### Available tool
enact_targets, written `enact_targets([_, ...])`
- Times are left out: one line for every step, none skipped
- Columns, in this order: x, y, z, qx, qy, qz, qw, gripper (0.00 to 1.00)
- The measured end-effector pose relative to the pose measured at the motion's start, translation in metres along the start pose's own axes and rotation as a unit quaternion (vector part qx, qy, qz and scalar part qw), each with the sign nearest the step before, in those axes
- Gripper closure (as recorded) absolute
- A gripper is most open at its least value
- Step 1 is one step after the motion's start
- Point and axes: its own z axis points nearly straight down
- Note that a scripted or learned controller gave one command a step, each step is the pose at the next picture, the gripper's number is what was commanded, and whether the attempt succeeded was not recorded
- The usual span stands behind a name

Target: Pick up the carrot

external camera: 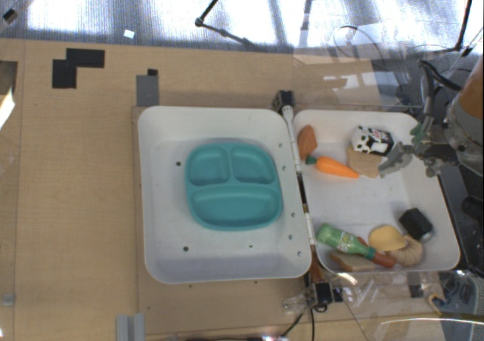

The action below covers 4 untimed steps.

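Two white bins side by side on the bench; the left bin (162, 181) carries a teal divided plate (233, 184) at its centre, the right bin (363, 203) holds the clutter. Carrot (333, 166) lies flat in the upper left part of the right bin, near the divider wall, green stub pointing left, taper pointing right and slightly down. Just above its stub end sits a brown rounded piece (306, 141), close to touching it; to its right a tan slab (366, 162) with a black-and-white cow toy (371, 139) on it, near the carrot's tip. Lower in the bin: a green bottle (344, 241), a yellowish round piece (387, 238), a black block (416, 223). Gripper (397, 158) hangs at the upper right of the bin, right of the cow toy, apart from the carrot; at this distance I cannot tell how it is set. Carrot looks like a toy: likely light, stiff, smooth and a bit slick, tapered so it may squirt out of a pinch near the tip. Best hold appears to be across the thicker orange body just right of the stub, closing across its long axis, well clear of the brown piece.
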Motion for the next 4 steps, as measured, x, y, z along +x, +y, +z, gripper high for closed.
enact_targets([0.108,0.037,0.071,0.003,0.003,-0.022,0.9997,0.00])
enact_targets([0.005,0.084,0.184,-0.009,-0.002,-0.014,0.9999,0.00])
enact_targets([0.006,0.088,0.170,-0.014,-0.005,-0.018,0.9997,1.00])
enact_targets([0.065,0.157,0.087,-0.004,0.002,0.070,0.9976,1.00])
